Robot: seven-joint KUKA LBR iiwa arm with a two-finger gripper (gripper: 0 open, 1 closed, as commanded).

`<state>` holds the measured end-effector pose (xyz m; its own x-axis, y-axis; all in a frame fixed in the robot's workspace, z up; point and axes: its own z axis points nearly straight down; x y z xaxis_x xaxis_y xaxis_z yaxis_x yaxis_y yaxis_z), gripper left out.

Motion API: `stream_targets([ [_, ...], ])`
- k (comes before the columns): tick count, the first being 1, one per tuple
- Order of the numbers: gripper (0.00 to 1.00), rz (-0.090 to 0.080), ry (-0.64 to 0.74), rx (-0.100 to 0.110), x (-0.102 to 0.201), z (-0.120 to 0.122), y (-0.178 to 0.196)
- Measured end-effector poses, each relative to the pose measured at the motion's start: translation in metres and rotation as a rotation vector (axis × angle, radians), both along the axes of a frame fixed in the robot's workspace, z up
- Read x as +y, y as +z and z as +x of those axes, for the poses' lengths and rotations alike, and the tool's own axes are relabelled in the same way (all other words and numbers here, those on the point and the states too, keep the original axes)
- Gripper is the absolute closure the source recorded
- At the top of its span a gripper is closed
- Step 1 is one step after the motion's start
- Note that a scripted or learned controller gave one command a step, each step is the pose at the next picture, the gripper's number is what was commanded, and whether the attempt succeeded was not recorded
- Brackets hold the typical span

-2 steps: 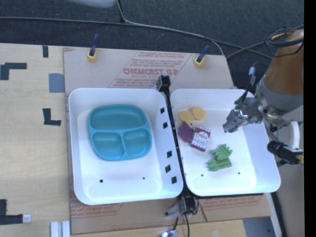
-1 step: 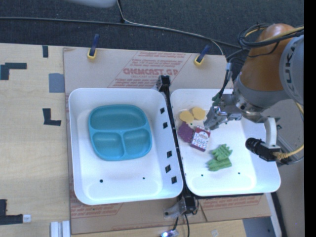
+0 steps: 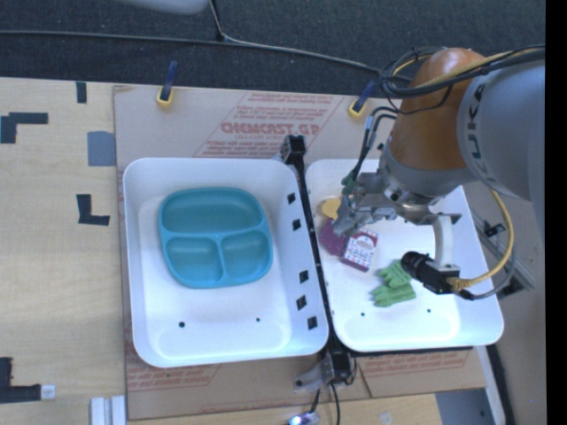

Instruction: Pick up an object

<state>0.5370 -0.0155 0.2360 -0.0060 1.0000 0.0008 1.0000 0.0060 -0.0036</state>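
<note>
My gripper point(image 3: 348, 222) reaches down into the right bin point(image 3: 469, 326), at its left-middle part. Its fingertips sit right over a purple object point(image 3: 330, 238) and a small pink-and-white checked packet point(image 3: 359, 252). A yellow object point(image 3: 330, 208) peeks out just left of the gripper, partly hidden by it. A green leafy toy point(image 3: 392, 284) lies a little to the right and nearer the front of the same bin. The arm's grey and orange wrist point(image 3: 434, 122) covers the back of the bin.
The left bin point(image 3: 151, 326) holds a teal divided plate point(image 3: 215, 236). A black divider with clips point(image 3: 306, 237) runs between the bins. A black connector and yellow cable point(image 3: 443, 277) hang from the arm over the right bin's front right part.
</note>
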Motion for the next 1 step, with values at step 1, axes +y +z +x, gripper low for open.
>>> stream_targets([
  [1, 1.0, 0.0, 0.002, -0.001, 0.0625, 0.0144, -0.0023],
])
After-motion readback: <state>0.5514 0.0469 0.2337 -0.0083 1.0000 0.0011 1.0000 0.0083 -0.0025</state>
